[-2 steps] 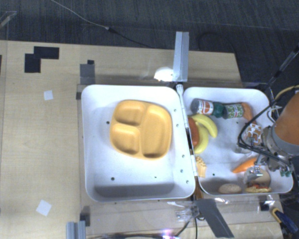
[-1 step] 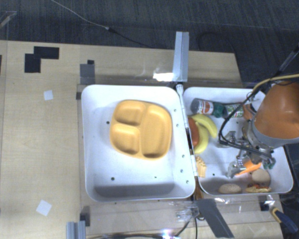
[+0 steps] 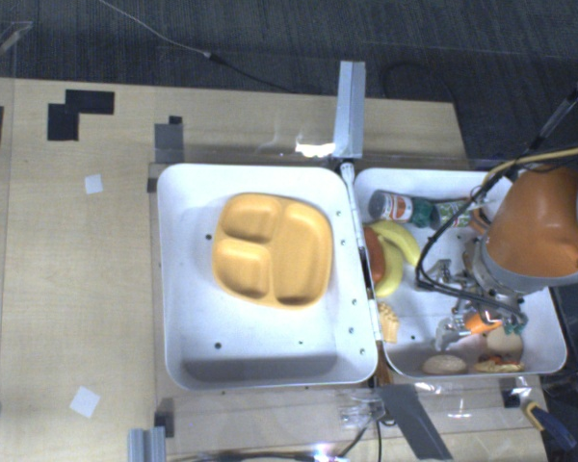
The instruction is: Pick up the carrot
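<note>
The carrot [image 3: 479, 322] shows as a short orange piece low in the right bin [image 3: 557, 354], near its front right. My gripper [image 3: 481, 324] hangs straight over it, under the orange wrist band and grey arm. The carrot sits between the two metal fingers [image 3: 453, 333], which are shut on it close to the bin floor. Most of the carrot is hidden by the wrist above it.
The right bin also holds a banana [image 3: 397, 253], a red item [image 3: 374, 250], a labelled bottle [image 3: 405, 207], a yellow piece [image 3: 388, 323], and beige foods [image 3: 445, 363] along the front wall. A yellow divided plate [image 3: 273, 248] lies in the left bin [image 3: 188, 335].
</note>
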